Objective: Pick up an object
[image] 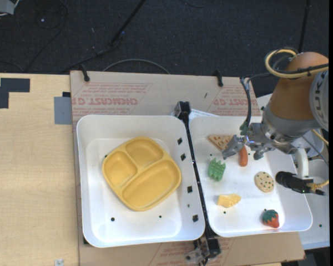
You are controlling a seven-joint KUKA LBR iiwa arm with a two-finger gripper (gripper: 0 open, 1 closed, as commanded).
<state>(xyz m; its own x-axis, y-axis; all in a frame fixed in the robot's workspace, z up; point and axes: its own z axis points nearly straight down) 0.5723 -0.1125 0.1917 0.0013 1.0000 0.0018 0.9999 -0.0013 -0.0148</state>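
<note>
small orange carrot (243,157), upright

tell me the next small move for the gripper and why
Probably lower straight down and close on the orange carrot piece. The gripper hangs right over it in the right bin, with nothing visibly between its fingers, and the green toy lies clear to the side.

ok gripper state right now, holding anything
Gripper: fingers spread open above the small orange toy carrot in the right white bin, nothing held between them.
</note>
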